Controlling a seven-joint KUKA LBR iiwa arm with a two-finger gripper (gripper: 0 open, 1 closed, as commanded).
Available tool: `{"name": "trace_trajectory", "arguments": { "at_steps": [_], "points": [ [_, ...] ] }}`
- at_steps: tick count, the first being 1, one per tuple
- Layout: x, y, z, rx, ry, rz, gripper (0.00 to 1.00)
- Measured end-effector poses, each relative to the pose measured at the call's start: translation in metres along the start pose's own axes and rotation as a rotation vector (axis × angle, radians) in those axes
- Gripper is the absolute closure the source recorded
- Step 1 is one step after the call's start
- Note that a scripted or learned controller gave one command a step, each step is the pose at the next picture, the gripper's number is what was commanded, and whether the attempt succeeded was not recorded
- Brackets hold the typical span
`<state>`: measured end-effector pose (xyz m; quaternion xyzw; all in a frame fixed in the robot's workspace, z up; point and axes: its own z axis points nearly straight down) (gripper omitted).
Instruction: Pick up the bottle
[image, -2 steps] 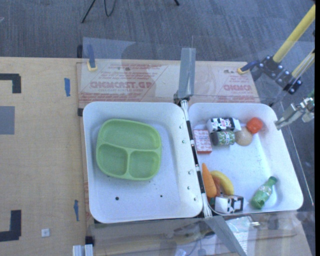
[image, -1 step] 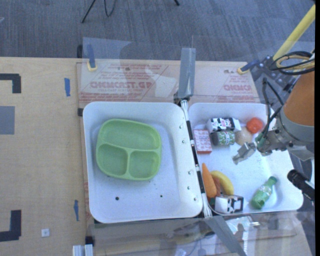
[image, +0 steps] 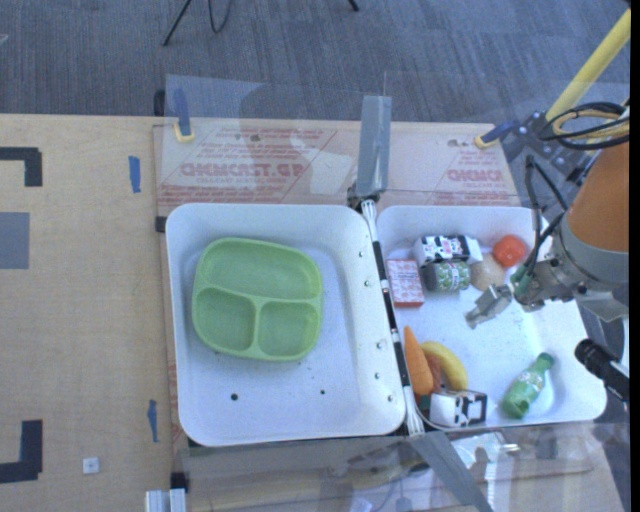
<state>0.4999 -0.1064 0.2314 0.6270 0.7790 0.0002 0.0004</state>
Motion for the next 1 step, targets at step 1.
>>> {"name": "trace_trajectory", "arguments": {
  "at_steps": [1],
  "points": [
    [-0.0793, -0.0246, 0.1149, 0.001, 0.000, -0.009, 0.00]
  ]
}}
